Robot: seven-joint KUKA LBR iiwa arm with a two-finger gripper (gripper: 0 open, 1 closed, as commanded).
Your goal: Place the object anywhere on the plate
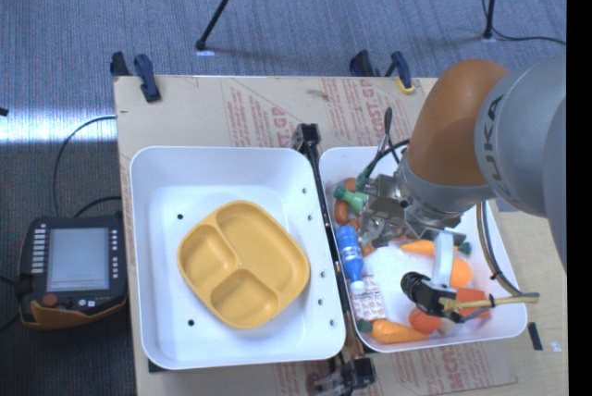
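While over crowded right bin, hand near its left wall.

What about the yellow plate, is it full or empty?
Empty: all three compartments of the yellow plate show bare yellow, nothing lying in them.

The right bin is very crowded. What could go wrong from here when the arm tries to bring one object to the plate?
1. The hand hangs over tightly packed items. The blue bottle, a carrot and green pieces lie close together, so it may catch two things or none.
2. The right bin's rim stands between this pile and the yellow plate; a loosely held item might drop there.
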